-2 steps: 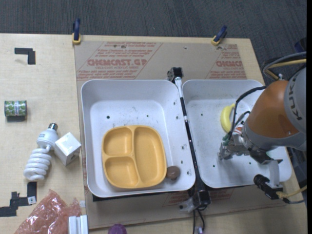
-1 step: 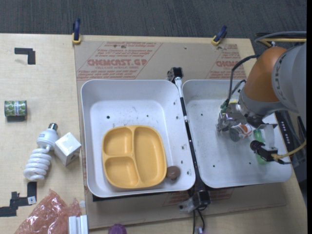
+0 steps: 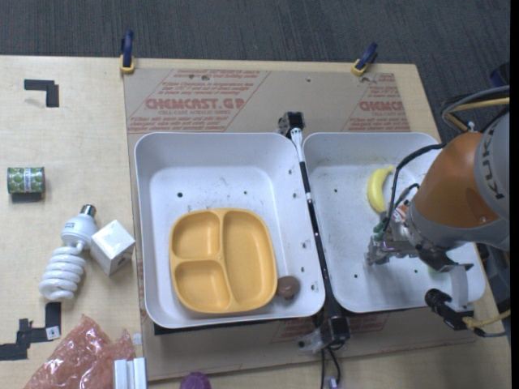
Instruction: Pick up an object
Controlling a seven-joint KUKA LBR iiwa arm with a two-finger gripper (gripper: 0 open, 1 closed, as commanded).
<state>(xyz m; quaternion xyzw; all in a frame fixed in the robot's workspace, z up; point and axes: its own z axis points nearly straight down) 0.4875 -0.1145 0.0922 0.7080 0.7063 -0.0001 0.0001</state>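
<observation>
Two bins sit side by side on a desk (image 3: 73, 144). The left bin (image 3: 150, 217) holds a three-compartment plate (image 3: 223, 259), with a small round object (image 3: 287, 286) touching the plate's near right corner. In the right bin (image 3: 340, 209), a banana (image 3: 377, 189) lies toward the far side, and the end effector (image 3: 379, 248) is lowered just in front of it. Left of the bins, a spiral light bulb (image 3: 66, 262) lies beside a small box (image 3: 112, 246), with a can (image 3: 26, 181) farther back.
</observation>
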